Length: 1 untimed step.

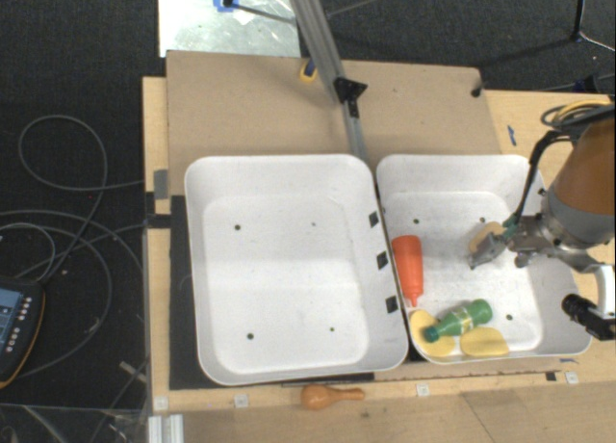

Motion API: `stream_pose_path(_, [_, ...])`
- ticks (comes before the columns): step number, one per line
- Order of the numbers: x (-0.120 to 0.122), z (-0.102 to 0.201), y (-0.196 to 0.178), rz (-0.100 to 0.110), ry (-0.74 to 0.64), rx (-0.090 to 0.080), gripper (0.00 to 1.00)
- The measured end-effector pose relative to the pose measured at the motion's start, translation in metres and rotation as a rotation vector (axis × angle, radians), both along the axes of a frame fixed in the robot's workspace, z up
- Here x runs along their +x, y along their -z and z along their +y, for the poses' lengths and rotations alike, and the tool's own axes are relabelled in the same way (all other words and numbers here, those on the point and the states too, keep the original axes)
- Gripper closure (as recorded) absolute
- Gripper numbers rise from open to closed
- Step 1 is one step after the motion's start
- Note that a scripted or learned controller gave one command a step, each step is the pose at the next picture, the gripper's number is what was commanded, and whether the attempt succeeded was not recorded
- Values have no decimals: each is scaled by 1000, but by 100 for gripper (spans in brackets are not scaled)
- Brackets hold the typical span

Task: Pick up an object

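- No text, label, brand or number can be read anywhere.
- The handheld pendant [16, 321], left of the left bin [289, 268], has a lit screen, too blurred to read.

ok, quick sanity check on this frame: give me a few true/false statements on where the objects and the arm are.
1. The long orange plastic carrot-shaped object lies in the right white bin. True.
2. The green plastic bottle sits in the left white bin. False: it lies in the right bin, near its front edge.
3. The tool hangs over the right bin. True.
4. The tan pear-shaped object lies inside a bin. False: it rests on the bench, in front of the left bin.
5. The pale yellow rounded object lies far from the bottle. False: it sits right beside it.
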State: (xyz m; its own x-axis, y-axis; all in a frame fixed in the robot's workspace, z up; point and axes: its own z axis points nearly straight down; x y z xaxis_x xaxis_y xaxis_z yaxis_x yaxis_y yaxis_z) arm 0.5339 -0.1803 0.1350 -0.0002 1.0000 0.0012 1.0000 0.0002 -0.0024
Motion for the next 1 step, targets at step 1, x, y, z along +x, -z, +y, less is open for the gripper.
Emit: stream_pose_path(1, [2,-1,-13,-6,-1,-2,100])
